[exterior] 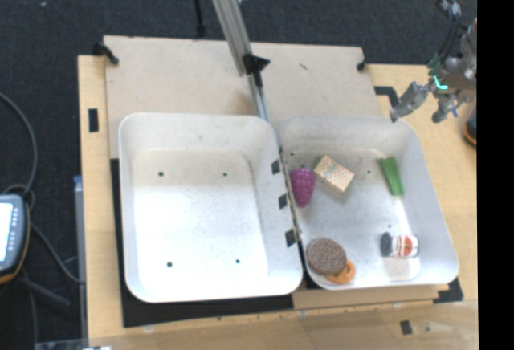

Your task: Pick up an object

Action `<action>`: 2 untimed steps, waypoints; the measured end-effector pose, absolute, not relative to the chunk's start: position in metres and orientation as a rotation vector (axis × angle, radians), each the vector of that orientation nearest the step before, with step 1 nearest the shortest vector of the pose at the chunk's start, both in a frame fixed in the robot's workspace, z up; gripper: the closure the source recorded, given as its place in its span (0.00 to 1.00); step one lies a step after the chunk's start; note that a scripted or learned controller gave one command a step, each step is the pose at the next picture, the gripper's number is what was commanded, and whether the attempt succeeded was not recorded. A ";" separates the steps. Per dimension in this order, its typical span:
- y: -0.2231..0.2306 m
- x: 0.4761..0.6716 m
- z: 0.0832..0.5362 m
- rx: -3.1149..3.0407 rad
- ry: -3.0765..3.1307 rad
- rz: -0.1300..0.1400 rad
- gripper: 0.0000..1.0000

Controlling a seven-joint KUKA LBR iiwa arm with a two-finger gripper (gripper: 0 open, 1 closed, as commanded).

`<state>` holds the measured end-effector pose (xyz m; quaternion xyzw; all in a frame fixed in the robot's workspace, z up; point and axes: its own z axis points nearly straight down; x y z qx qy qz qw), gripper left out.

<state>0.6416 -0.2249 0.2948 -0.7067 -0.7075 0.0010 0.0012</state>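
**Gripper parted and bare above the right bin's far corner**

The gripper (426,104) hangs at the right edge of the view, just past the far right corner of the right bin (434,204). Its two fingers (404,103) are spread apart, with bench surface showing between them; nothing is caught in them and they touch none of the objects. They sit over the bench (201,71), outside the bin's rim.

All the objects that could be picked lie in the right bin. Nearest the gripper is a green stick-shaped item (391,176), lying lengthwise close to the far right wall. Left of it, a tan speckled block (333,174) rests tilted near the middle of the far half. Just beside that, a purple bumpy piece (302,185) lies close to the wall shared with the other bin. In the near half, a round brown disc (325,256) overlaps a small orange thing (344,274) at the near rim. At the near right corner sits a pale container with red and dark markings (399,248).

The left bin (201,208) adjoins the right one. A slanted metal rail (229,11) crosses the far side of the bench.
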 end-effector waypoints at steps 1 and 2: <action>-0.225 0.642 0.298 -2.219 -2.228 0.004 0.00; -0.225 0.646 0.255 -2.216 -2.226 0.005 0.00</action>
